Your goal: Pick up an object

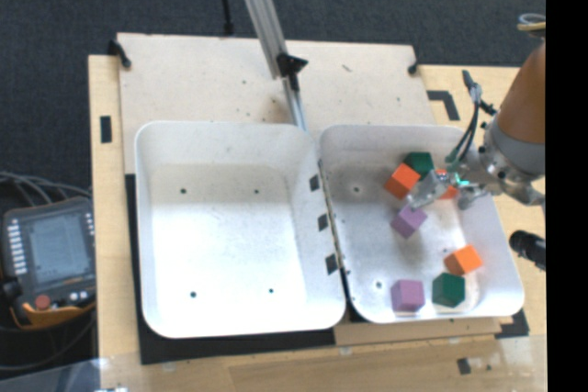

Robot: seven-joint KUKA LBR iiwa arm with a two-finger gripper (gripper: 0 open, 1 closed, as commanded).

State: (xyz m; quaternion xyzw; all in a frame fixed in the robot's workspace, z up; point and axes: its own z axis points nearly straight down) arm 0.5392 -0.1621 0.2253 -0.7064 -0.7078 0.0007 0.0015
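The tabletop [211,78] carries two white bins side by side. The left bin [230,225] is bare white floor with open room all round inside it. The right bin [367,225] holds all the blocks. The arm [524,119] reaches in from the right, its orange band above the right bin's far right corner, and the gripper [439,188] hangs low over the upper right part of that bin. Whether the fingers are apart or closed I cannot tell; they blur into a cluster of blocks there. That cluster is crowded: a green block [419,164] at the back, an orange block [401,182] touching it in front, and a purple block [409,220] just below the gripper. Nearer the front wall sit a second orange block [464,261], a second green block [448,290] and a second purple block [407,295], close to the rim. The bin's left half is free floor.
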